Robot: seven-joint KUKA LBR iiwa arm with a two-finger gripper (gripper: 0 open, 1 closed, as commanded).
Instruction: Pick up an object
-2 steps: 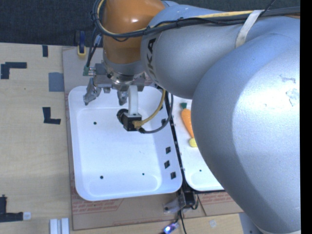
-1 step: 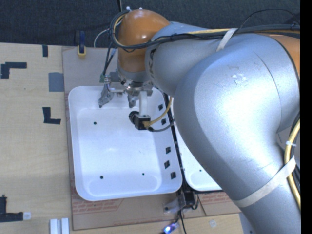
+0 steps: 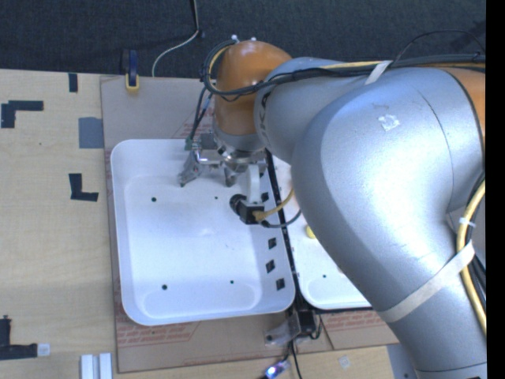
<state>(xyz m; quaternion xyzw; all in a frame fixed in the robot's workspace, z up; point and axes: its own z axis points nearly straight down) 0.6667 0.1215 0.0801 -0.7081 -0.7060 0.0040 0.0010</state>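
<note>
Camera view: the hand (image 3: 207, 172) hangs open, holding nothing, over the left bin (image 3: 142, 306), upper middle. Next it needs something to grab.

From my remote seat I look down on a pale wooden bench top (image 3: 47, 243) marked with short black tape strips (image 3: 79, 188) and a grey patch (image 3: 91, 132), with a brown cardboard sheet (image 3: 150, 105) laid over its middle. Behind the bench I see a dark, textured surface (image 3: 95, 14) running across the top of the view, and a thin cable (image 3: 192, 10) trails down over it toward the cardboard, near a small blue and yellow clamp (image 3: 131, 71) at the sheet's far left corner. The light looks even and soft to me, with only faint shadows on the wood.
</note>
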